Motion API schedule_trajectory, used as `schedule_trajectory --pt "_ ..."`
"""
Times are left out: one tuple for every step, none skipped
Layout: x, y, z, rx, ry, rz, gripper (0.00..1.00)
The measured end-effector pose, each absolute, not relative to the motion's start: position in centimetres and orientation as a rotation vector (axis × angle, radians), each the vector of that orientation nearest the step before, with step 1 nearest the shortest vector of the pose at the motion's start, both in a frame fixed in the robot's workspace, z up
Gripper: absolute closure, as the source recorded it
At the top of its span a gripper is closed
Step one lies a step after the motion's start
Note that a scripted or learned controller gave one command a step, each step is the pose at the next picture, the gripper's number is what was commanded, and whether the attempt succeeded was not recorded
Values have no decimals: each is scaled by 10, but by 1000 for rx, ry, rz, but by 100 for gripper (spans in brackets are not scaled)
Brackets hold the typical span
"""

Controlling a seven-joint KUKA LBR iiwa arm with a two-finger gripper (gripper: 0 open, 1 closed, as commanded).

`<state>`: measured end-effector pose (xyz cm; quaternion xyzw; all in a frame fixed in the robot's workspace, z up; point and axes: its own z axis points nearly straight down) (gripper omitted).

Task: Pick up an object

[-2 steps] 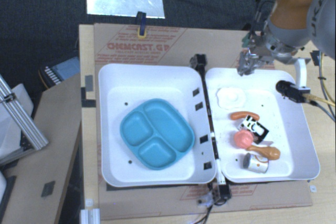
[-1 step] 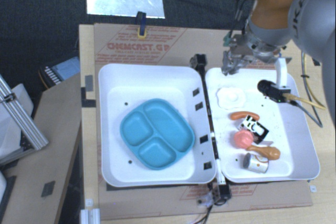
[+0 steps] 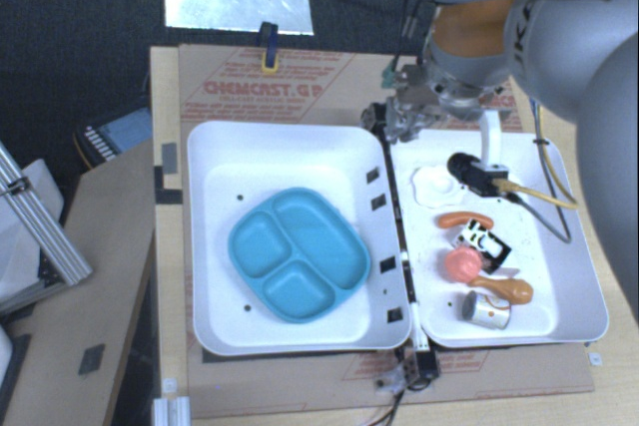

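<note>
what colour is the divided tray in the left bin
Light blue; the divided tray shows plainly in the camera view.

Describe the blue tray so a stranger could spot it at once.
Start with the two white bins side by side and take the left bin. Lying alone near its middle is the blue tray, rounded and split into three compartments. The small mixed items all sit in the right bin.

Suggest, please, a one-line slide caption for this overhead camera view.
KUKA arm's gripper above the right bin of toy food; a blue divided plate lies in the left bin.
</note>
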<state>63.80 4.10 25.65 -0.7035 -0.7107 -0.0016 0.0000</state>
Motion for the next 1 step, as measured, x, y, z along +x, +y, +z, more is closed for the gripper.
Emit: schedule_trajectory --pt "637 92 231 -2210 -2230 -2 100"
